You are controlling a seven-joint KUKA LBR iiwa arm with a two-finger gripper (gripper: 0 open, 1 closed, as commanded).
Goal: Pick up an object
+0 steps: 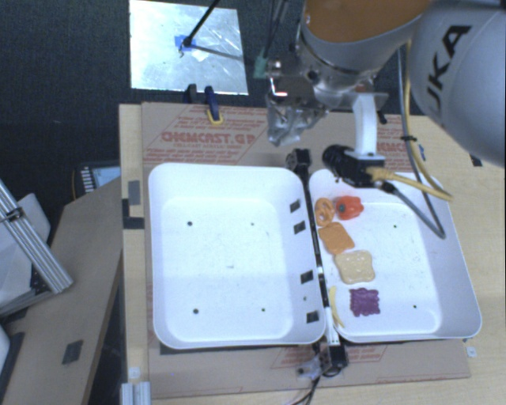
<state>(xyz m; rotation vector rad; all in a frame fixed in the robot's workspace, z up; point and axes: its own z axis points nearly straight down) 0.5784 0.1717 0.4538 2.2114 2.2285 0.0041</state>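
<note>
Camera view: tool (286,126) hovers above bins' far edge, grip state unclear; food pieces (345,237) cluster in right bin (431,261), awaiting pick

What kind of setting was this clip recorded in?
Probably a robotics lab test bench: a grey KUKA arm with an orange band hangs over two shallow white plastic bins, with small toy-food pieces in the right bin.
</note>
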